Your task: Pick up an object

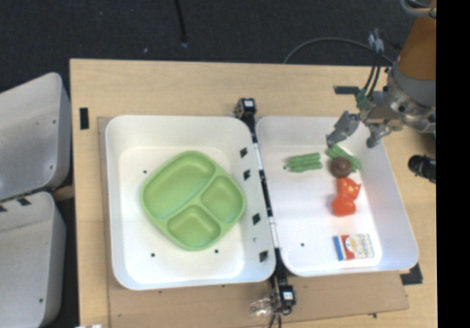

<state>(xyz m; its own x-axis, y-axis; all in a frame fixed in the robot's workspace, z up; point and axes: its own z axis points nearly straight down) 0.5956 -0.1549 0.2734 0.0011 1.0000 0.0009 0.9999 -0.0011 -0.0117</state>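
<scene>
Camera view: right bin (pixel 389 194) holds a green bean pod (pixel 304 164), a brown round piece (pixel 340 167) on a green leaf (pixel 344 155), an orange-red toy (pixel 346 197) and a small printed box (pixel 354 246). Orange toy looks light, rigid plastic, lumpy; best pinched across its narrow middle. Gripper (pixel 357 131) hangs over the bin's far edge near the leaf, fingers spread apart, nothing between them. Left bin (pixel 117 143) carries a green divided tray (pixel 193 200).

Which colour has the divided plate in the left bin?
The divided plate is light green, seen in the camera view.
</scene>
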